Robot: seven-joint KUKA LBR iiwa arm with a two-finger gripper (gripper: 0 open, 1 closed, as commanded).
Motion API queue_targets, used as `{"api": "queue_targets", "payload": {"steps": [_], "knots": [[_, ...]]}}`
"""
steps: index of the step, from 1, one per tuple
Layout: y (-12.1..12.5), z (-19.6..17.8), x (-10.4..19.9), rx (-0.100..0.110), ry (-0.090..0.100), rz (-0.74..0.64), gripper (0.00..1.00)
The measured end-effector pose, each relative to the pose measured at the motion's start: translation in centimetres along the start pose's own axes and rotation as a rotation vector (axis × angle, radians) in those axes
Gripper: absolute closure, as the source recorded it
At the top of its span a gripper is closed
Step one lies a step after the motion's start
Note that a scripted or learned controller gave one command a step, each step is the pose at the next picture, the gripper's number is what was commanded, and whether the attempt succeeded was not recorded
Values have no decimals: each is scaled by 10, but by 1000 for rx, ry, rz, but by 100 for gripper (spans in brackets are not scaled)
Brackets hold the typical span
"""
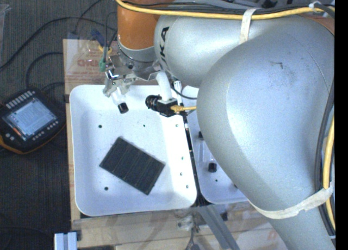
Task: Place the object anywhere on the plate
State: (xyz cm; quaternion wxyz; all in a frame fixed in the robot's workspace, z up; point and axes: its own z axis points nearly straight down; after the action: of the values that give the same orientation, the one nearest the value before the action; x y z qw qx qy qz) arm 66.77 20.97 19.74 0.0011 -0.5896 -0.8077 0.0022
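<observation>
The gripper (116, 95) is being held over the far end of the left bin (76, 151), close to that bin's far left corner, and whether it is spread or pressed together cannot be told from this slanted view. A small black piece (123, 107) is being seen just beside the gripper's lower end, on the side toward the middle of the bin. It is being taken here as the object, though it cannot be told whether it is being gripped or is merely lying on the bin floor below. A dark ribbed slab (132, 166), being read as the plate, is lying flat in the near half of the same bin, apart from every wall. The coming move is being judged to turn on this one relation: the slab is lying from the gripper toward the view's lower edge and slightly to the right, well apart from it. Its long axis is running on a diagonal from upper left to lower right. The travel is therefore being reckoned as a pull along the bin toward its near end, and any spot on that flat face is being counted as good.
</observation>
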Motion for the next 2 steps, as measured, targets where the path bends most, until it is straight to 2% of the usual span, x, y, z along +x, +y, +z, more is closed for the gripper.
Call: {"api": "queue_targets", "payload": {"steps": [1,2], "knots": [[2,-8,11,-2,-1,-427,100],[2,-15,12,0,1,-427,100]]}}
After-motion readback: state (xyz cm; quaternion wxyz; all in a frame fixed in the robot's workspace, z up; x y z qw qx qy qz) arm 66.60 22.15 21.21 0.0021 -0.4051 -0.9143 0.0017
